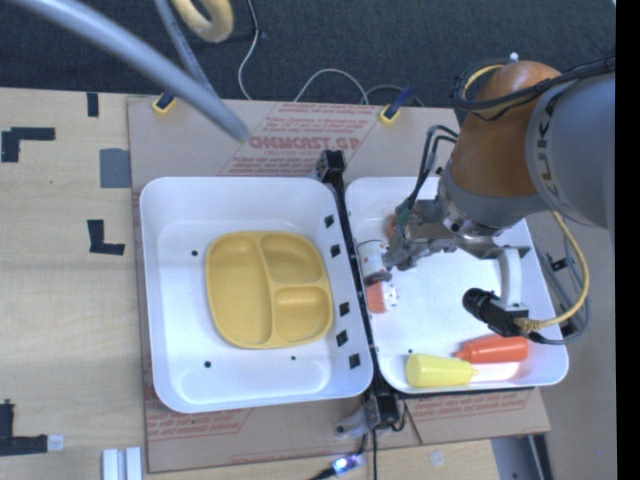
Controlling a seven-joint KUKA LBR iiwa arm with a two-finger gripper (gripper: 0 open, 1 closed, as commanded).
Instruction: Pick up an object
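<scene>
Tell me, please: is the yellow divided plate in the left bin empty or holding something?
Empty. The yellow divided plate lies flat in the left bin, and all three of its compartments show only bare yellow surface.

bench (60, 268) | cardboard sheet (300, 143) on it | two white bins (165, 368) on cardboard

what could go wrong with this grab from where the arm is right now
1. The gripper works tight against the right bin's left wall, so it may scrape the divider rather than close cleanly.
2. The small orange object is tiny and wedged near that wall, so it could easily slip.
</scene>
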